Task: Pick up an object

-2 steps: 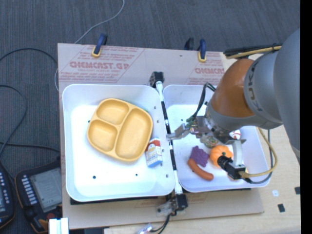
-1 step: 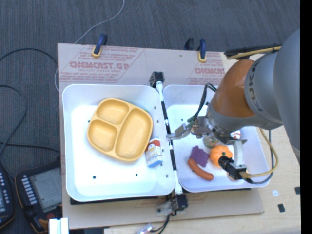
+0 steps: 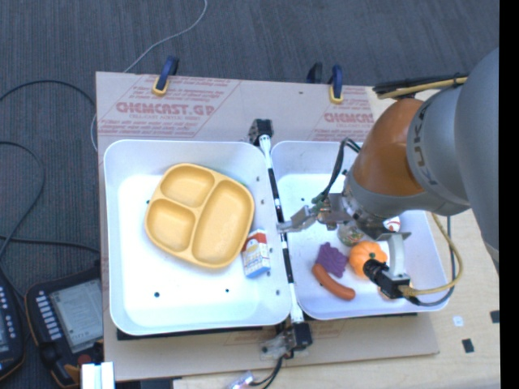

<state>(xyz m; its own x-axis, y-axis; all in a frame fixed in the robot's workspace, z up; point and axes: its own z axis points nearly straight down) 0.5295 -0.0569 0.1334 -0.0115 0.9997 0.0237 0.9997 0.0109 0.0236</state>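
Note:
My gripper (image 3: 342,224) hangs low over the middle of the right bin (image 3: 430,250), under the orange-banded wrist. Just below it lie a purple bunch of grapes (image 3: 330,258), an orange fruit (image 3: 366,255) and a reddish sausage (image 3: 334,283). The grapes and the orange sit close to the gripper's underside; whether it touches either one I cannot tell. In the left bin (image 3: 122,217) rest a yellow divided plate (image 3: 199,215) and a small white, blue and red carton (image 3: 256,254) beside the plate's lower right edge.
A black-and-white divider rail (image 3: 276,209) runs between the two bins. Blue clamps (image 3: 169,70) (image 3: 336,83) hold the board at the back. A cable with a black connector (image 3: 385,280) loops over the right bin's front right part.

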